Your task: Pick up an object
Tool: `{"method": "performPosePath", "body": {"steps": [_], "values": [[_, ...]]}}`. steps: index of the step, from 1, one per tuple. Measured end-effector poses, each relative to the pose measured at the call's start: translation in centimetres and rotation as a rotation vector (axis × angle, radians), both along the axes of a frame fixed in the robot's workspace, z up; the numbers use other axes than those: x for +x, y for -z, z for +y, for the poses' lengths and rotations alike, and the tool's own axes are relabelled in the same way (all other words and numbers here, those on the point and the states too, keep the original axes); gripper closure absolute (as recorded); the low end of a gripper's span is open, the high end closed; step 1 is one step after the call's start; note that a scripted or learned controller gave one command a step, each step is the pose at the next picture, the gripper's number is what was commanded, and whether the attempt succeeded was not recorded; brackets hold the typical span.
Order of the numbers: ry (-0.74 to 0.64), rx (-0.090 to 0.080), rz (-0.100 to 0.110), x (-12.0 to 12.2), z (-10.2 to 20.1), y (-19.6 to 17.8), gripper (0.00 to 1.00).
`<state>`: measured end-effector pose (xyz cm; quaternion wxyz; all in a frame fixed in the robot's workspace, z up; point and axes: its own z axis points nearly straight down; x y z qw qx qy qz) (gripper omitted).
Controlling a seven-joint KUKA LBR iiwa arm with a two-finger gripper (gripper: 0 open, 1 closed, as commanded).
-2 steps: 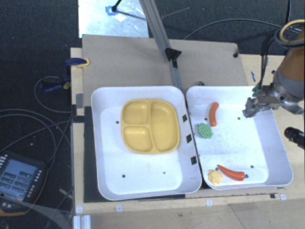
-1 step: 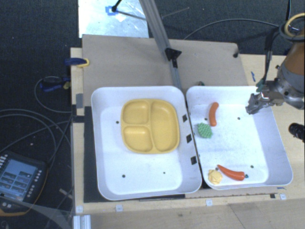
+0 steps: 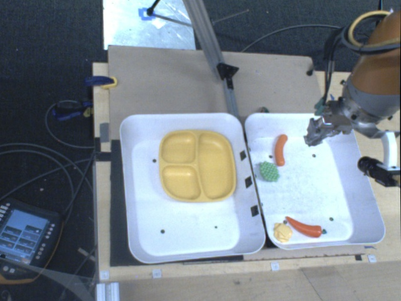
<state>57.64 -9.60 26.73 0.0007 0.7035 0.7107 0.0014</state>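
Sitting in the left bin [image 3: 144, 231]: a glossy yellow plate [image 3: 197, 166] with three compartments. Lying in the right bin [image 3: 360, 199]: an orange sausage [image 3: 280, 150] near the top, a knobbly green lump [image 3: 269, 172] just below it, a second sausage [image 3: 304, 227] at the bottom rim beside a pale yellow lump [image 3: 283, 232]. Hovering over that bin's upper right, apart from everything: gripper [image 3: 315, 135], nothing held; open or closed, cannot tell. Behind, a slanted grey pole [image 3: 207, 30].

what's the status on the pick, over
Gripper over right bin, nothing seen between fingers. Nearest target: orange sausage, lying free. Green piece beside it, not blocking.
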Motion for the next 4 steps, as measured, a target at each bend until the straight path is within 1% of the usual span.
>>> {"method": "performPosePath", "body": {"steps": [1, 2, 3, 4], "values": [[-0.001, 0.001, 0.002, 1.6, 5.3, 1.7, 1.0], [-0.001, 0.001, 0.0, 4.0, 9.8, 1.8, 1.0], [0.0, 0.001, -0.001, 5.5, 14.1, 1.8, 1.0], [0.0, 0.001, 0.0, 7.2, 19.1, 1.8, 1.0]]}}
